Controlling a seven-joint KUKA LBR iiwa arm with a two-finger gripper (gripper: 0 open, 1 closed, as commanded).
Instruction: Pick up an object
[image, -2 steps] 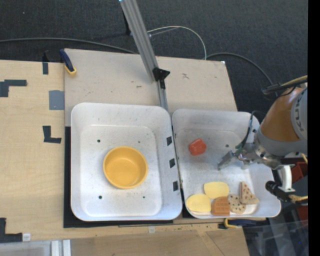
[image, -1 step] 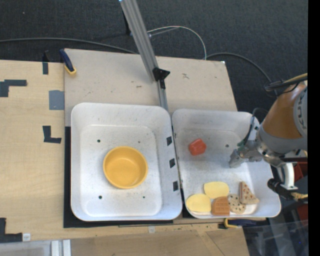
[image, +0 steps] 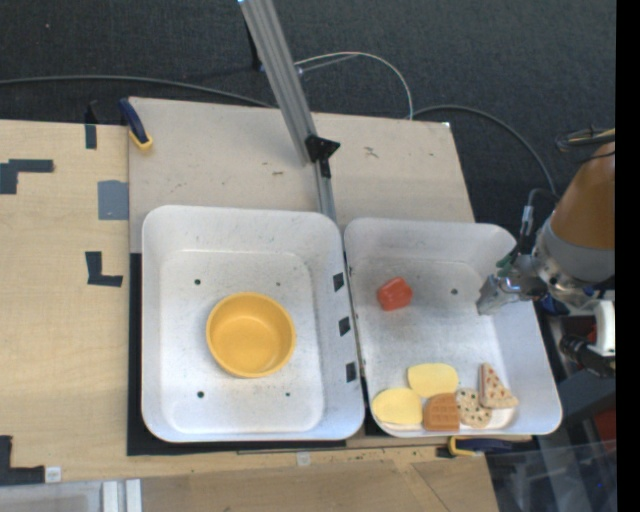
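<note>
A small red block lies in the upper middle of the right bin. Along that bin's front edge sit two pale yellow rounds, an orange-brown block, a speckled cookie-like piece and a wedge with a red edge. A yellow bowl stands in the left bin. My gripper hovers at the right bin's right side, about a hand's width right of the red block, with nothing seen between its fingers.
A slanted grey metal pole runs from the top down to the gap between the bins. Black cables cross the dark floor behind. A blue and yellow clamp sits at the board's far left corner. The orange-banded arm stands at the right.
</note>
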